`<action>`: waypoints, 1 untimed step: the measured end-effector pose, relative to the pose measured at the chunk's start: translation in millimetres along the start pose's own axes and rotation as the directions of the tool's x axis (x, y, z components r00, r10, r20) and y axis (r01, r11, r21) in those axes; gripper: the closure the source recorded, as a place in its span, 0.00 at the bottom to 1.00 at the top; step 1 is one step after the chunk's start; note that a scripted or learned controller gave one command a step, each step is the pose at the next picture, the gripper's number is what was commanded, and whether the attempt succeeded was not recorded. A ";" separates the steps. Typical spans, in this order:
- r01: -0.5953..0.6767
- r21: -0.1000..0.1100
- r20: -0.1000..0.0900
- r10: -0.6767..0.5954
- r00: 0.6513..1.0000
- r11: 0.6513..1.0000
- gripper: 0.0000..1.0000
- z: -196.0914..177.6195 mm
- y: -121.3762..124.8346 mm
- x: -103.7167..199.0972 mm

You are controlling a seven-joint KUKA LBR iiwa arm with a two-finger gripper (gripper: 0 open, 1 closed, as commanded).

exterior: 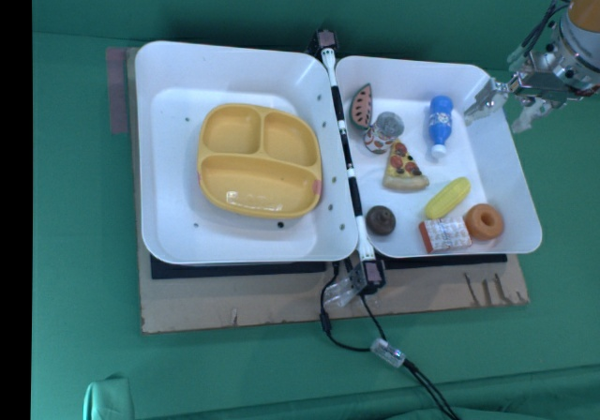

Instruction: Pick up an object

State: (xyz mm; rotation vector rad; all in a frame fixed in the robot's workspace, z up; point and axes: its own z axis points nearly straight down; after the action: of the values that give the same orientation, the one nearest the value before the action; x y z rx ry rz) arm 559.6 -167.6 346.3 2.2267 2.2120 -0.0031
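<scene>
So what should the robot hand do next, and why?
Probably move the gripper left and down toward the blue bottle. It hangs over the right bin's far right rim with nothing between its fingers, and the bottle looks like the nearest toy.

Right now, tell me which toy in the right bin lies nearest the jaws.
The blue bottle. It lies at the bin's upper middle, just left of the gripper; the corn, donut and pizza slice sit farther down.
</scene>
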 end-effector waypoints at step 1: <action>-0.001 -0.006 0.003 0.001 1.000 1.000 0.00 115.8 21.4 -21.6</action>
State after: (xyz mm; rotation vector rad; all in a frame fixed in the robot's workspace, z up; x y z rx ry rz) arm 580.9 -189.8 230.6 2.2233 2.2058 0.0006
